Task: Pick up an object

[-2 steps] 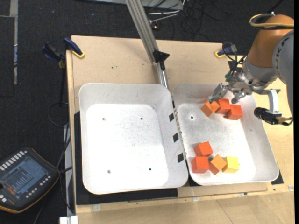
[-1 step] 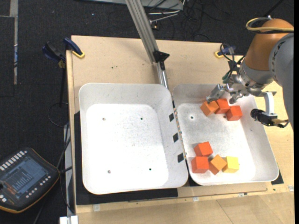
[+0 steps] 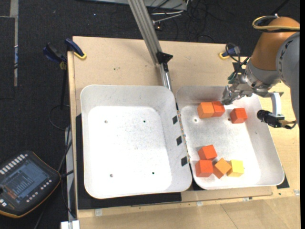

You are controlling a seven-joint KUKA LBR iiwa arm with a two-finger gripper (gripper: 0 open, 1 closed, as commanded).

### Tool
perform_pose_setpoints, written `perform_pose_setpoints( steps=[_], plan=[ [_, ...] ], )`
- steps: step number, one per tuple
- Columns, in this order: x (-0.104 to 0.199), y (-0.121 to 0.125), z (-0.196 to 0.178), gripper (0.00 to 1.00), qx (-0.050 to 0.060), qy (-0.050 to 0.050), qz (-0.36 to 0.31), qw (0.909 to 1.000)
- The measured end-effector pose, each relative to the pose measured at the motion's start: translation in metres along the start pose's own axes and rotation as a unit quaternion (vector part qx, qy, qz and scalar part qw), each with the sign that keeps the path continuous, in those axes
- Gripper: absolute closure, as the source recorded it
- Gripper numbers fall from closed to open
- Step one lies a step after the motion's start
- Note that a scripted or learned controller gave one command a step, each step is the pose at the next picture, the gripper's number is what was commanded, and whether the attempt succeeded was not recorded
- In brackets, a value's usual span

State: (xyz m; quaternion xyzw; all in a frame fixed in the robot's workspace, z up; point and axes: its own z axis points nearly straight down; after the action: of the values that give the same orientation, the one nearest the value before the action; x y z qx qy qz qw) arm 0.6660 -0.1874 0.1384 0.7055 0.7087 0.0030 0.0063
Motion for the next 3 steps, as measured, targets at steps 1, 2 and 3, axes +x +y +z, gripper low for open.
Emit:
perform_pose_setpoints(
  steps=[1, 2, 3],
  plan=[
    [-0.001, 0.002, -0.065, 1.0, 0.002, 0.001, 0.001, 1.0],
    [-0.001, 0.004, -0.1, 1.0, 0.003, 0.001, 0.001, 1.0],
    [-0.001, 0.004, -0.094, 1.0, 0.006, 0.002, 0.001, 1.0]
  ],
)
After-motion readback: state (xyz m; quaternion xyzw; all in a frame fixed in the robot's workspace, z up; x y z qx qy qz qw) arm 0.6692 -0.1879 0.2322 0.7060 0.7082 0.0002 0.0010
